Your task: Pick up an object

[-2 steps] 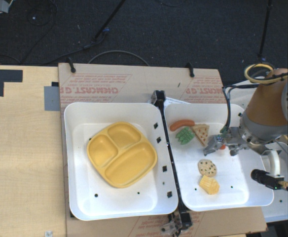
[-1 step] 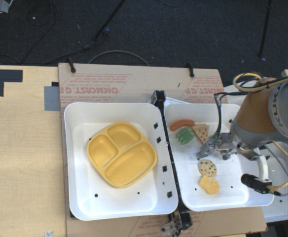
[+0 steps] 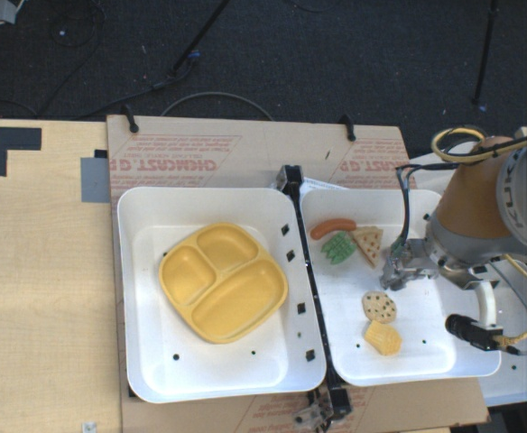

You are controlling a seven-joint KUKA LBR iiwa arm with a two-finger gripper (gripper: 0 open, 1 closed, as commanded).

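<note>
Grey metal marks our gripper (image 3: 399, 271), which hangs low over the right bin (image 3: 426, 368), near its middle; we cannot tell how it stands at its tip, since the wrist and cabling blur it from above. We see nothing pinched in it.

Our nearest candidates lie on two sides. Just below the gripper in the view, toward the bin's near edge, sits a round speckled cookie (image 3: 380, 308), and beyond that a yellow cheese-like block (image 3: 383, 338). To the gripper's left, close by, lies a tan wedge (image 3: 369, 244), its long axis running roughly from far to near; beside that a green leafy piece (image 3: 339, 248), with a red sausage (image 3: 334, 228) lying crosswise just behind it.

We judge the cookie and the wedge about equally near; either calls for only a short shift and a descent. The yellow divided plate (image 3: 223, 282) in the left bin (image 3: 146, 242) lies well apart across the bin walls.
</note>
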